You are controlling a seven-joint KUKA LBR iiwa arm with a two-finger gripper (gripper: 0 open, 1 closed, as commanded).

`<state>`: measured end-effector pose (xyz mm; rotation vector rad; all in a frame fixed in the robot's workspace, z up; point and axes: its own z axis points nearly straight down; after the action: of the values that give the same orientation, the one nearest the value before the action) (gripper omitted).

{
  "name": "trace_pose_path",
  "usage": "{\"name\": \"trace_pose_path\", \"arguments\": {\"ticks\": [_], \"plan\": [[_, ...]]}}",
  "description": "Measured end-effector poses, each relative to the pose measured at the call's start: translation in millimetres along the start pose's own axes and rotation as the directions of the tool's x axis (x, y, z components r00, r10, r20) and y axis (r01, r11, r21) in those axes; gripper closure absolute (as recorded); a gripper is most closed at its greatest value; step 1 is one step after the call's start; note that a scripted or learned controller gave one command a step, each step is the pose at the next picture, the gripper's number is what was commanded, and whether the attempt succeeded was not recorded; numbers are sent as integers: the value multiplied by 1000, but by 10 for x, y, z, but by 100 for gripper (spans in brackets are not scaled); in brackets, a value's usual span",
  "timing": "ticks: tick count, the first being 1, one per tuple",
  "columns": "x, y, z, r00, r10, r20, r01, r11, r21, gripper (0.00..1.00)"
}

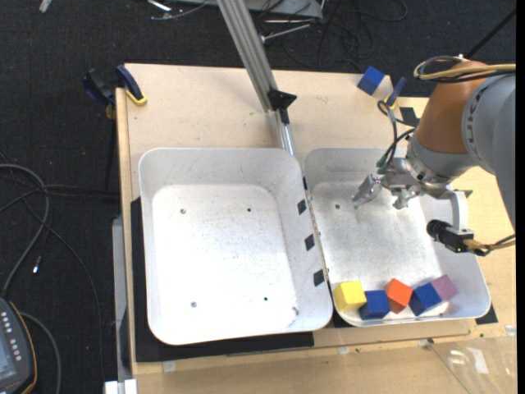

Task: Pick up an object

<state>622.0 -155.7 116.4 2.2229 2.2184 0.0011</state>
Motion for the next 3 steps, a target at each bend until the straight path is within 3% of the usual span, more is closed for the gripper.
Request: {"name": "trace_pose_path", "arguments": {"ticks": [1,2,3], "plan": [[208,-100,224,1000,-5,-1,5,1000,4,0],[303,-422,214,1000,0,-1,0,1000,4,0],[481,-837,-1518,1000,-5,1,5,1000,-8,0]]}}
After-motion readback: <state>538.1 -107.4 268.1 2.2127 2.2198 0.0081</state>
